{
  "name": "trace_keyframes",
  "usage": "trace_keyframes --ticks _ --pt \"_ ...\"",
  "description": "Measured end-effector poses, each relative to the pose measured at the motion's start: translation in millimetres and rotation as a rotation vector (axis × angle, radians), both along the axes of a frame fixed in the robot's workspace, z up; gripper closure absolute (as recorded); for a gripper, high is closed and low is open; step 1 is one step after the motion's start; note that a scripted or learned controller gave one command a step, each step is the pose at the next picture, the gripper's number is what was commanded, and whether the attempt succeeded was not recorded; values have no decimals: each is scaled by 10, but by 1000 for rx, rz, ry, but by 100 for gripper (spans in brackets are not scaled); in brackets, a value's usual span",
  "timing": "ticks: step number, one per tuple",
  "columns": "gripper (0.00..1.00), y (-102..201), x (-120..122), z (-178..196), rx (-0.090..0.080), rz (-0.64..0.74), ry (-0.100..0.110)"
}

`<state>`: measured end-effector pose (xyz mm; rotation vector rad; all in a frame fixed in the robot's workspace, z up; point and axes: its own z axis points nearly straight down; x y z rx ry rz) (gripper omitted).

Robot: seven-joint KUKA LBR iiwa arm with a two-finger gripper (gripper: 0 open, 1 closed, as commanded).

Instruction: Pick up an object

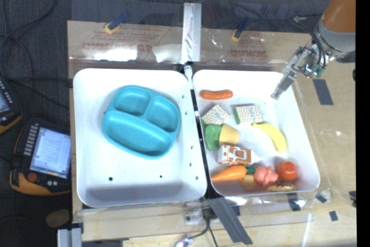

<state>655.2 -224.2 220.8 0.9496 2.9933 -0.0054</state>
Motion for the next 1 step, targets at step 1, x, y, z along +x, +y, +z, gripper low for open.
trace_keyframes --ticks 1 --pt "0 10 -129 -1190 0 -125 -16"
